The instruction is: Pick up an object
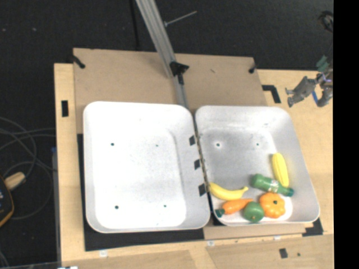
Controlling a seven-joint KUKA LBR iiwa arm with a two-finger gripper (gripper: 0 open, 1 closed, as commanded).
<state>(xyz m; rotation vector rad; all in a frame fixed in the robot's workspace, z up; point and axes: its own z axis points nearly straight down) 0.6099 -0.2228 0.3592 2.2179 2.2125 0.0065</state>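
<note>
**Toy food waits in one bin while the claw hangs far off**

All the toy food sits in the right bin, bunched in its near corner; maybe it slid there, since the pieces touch each other. The banana lies nearly flat across, one tip by the bin's inner wall, the other tip curling up toward the green cucumber. The corn lies longways, from the far side to the near side, right above the cucumber. The carrot lies across, a bit slanted, under the banana; the green pepper and the orange pumpkin are round and sit beside it. The left bin lies just next to the right bin. The gripper hangs beyond the right bin's far right corner, well apart from the food; I cannot tell how it is set; it holds nothing I can see. The corn looks easiest to grab, I think, since it has room around it.
</note>
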